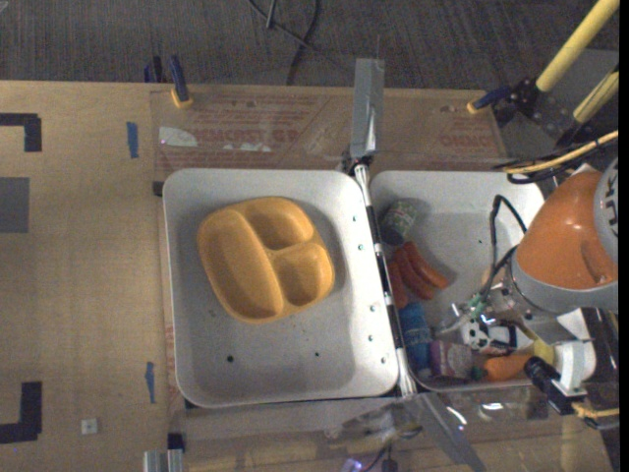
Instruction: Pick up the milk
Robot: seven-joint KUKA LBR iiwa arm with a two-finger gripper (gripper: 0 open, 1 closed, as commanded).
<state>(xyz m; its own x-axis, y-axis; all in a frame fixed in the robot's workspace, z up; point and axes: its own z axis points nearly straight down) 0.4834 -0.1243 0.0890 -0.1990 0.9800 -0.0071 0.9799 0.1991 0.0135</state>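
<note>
2 white bins sit side by side on the desk [79,293]. Seen from the overhead camera, the left bin [197,362] holds 1 yellow divided plate [265,259], lying flat toward its upper middle. The right bin [452,214] is crowded along its left wall and lower edge: a grey-green can [400,218] at the top, orange-red sausages [418,273] below it, a blue item [416,327] lower down, then a purple-grey packet [452,360] and an orange carrot-like piece [506,367] near the bottom rim.

The milk [479,336] appears to be the small white carton with black cow patches, low in the right bin, touching the clutter around it and sitting right under the wrist. The arm [565,249], with its orange band, hangs over that corner, and the claw [482,315] is just above the carton; whether it is wide or closed cannot be told from here.

A small carton is probably light and fairly stiff but smooth-sided, so it may slip or crush. Gripping across its 2 flat faces, mid-height, looks safest, though neighbours crowd it.
</note>
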